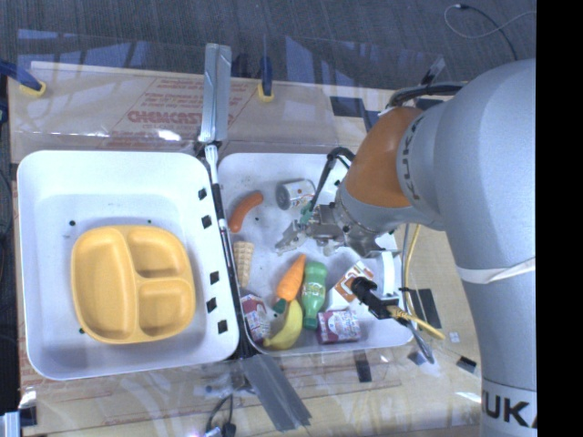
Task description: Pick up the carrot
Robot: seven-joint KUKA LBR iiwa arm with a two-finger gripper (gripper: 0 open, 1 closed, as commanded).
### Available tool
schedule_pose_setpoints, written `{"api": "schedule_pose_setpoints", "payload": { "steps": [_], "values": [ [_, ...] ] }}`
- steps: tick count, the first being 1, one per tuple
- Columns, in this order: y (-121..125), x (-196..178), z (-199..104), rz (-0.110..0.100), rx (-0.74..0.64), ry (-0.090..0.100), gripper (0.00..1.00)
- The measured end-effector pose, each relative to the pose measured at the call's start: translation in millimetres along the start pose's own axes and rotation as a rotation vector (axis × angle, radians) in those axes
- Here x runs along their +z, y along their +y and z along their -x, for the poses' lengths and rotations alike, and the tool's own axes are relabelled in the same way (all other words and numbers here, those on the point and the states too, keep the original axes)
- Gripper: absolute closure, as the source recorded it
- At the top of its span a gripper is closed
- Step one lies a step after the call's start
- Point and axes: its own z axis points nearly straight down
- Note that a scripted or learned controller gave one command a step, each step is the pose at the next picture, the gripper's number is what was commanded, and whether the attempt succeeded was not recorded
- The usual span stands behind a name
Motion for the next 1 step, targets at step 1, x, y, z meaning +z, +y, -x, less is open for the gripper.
{"api": "schedule_pose_setpoints", "payload": {
  "steps": [1],
  "values": [
    [-54.1, 8.0, 23.0, 0.004, -0.192, 0.003, 0.0]
  ]
}}
